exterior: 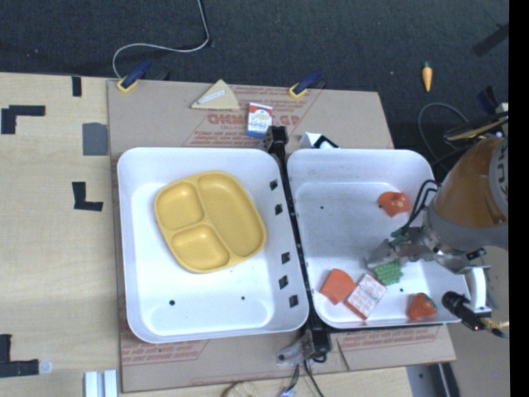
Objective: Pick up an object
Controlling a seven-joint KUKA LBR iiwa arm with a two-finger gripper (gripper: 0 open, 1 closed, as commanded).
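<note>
Arm over the right shallow white bin (355, 165)
Gripper (395, 253) low above a small green object (388, 271); whether it grips anything, I cannot tell

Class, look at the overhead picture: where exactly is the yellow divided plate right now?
The yellow divided plate lies in the left white bin, toward its upper middle, across the central divider from the right bin holding the small objects.

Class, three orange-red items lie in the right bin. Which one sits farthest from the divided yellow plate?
The orange-red item in the right bin's lower right corner; the others lie nearer the yellow plate.
</note>
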